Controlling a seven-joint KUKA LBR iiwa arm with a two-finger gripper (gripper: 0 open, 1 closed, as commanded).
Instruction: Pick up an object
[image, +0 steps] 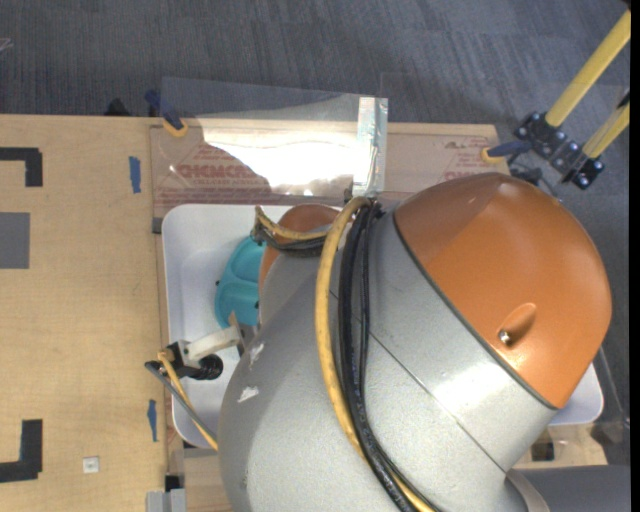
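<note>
One arm (420, 350), one bin (185, 300), one teal object (240, 285)

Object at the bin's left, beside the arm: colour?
Teal object, seen in the camera view, partly hidden by the arm.

One fixed camera overhead | looking down at a slant on the tan wooden desk (80, 300) | big grey-and-orange arm (430, 350) looms close, covering much of the shallow white bin (185, 260)

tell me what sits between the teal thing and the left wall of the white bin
Nothing: in the camera view, bare white bin floor runs from the teal object to the bin's left wall.
</note>
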